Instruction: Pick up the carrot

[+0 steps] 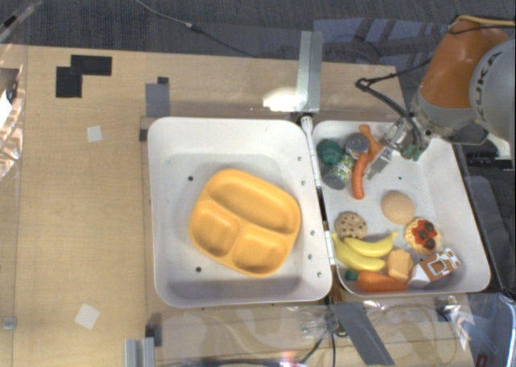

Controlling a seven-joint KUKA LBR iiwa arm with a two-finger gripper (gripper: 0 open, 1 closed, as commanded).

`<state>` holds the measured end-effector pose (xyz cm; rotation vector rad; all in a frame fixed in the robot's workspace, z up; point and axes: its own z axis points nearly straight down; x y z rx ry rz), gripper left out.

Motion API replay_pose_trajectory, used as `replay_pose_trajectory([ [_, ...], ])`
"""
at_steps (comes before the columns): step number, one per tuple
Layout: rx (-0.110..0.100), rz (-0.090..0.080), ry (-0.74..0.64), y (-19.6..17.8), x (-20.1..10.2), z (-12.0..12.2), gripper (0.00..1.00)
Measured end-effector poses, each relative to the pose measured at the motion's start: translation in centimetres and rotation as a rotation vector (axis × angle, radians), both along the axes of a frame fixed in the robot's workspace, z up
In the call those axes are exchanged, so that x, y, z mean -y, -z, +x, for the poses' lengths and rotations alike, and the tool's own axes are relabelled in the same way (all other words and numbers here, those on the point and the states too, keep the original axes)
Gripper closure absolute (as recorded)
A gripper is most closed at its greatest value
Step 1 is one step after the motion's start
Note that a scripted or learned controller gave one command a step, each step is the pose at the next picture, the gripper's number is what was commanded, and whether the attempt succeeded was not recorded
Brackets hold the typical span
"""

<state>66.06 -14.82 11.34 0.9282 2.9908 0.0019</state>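
Note:
An orange carrot (pixel 380 281) lies along the front wall of the right bin (pixel 468 196), below the banana (pixel 364 246). A second slim orange-red stick (pixel 358 177) lies in the back left part of that bin, next to a green can (pixel 339 170). My gripper (pixel 389 152) hangs over the back of the right bin, just right of the orange-red stick and close to its upper end. The grey wrist with its orange band (pixel 453 75) reaches in from the upper right. Nothing is visibly held.
The left bin (pixel 169 196) holds a yellow divided plate (pixel 244 220). Crowding the right bin are a dark green lump (pixel 328 151), a grey can (pixel 355 143), a cookie (pixel 349 224), a beige bun (pixel 397 206), a small pizza (pixel 423 235) and a bread cube (pixel 398 263).

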Motion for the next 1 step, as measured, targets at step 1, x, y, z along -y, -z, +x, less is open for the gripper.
replay_pose_trajectory([
  [1, 0.004, 0.004, 0.396, -5.81, -0.15, -1.10, 0.00],
])
